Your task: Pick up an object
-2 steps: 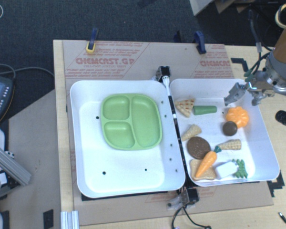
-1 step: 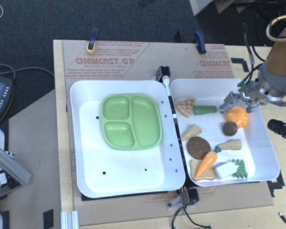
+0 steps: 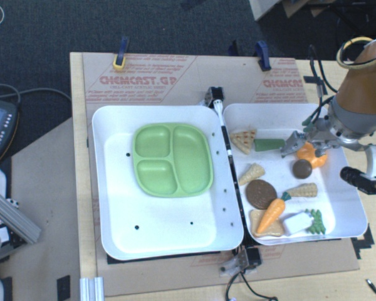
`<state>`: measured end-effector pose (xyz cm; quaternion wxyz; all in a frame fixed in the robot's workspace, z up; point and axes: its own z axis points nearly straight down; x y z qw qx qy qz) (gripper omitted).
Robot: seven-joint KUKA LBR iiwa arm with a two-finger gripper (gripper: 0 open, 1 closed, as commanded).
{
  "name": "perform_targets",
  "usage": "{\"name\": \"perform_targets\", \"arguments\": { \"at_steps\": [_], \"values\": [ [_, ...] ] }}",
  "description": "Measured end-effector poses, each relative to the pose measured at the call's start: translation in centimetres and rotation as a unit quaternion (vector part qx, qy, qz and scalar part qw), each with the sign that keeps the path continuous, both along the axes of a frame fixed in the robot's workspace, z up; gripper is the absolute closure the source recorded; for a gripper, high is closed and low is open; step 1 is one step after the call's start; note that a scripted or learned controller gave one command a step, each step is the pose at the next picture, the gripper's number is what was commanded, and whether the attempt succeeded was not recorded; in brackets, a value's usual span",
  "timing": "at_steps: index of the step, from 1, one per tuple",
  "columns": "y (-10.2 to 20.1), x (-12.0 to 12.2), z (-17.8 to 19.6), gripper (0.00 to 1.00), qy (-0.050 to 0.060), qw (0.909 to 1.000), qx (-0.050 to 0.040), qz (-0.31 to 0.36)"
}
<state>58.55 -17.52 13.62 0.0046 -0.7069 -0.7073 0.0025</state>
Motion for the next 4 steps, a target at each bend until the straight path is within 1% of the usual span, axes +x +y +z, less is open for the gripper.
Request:
{"name": "perform_targets", "arguments": {
  "at_steps": [1,2,3,4],
  "values": [
    [0.3,0.5,-2.6,0.00,-0.009,1.0000,0.0006,0.002],
    [0.1,0.3,-2.1,1.00,-0.007,1.0000,-0.0009,0.001],
    [-0.6,0.2,2.2,1.00,-0.006,1.0000,-0.0026,-0.001],
    [-0.9,0.0,8.4,1.00,-0.008,1.0000,-0.0030,0.000]
  ]
}}
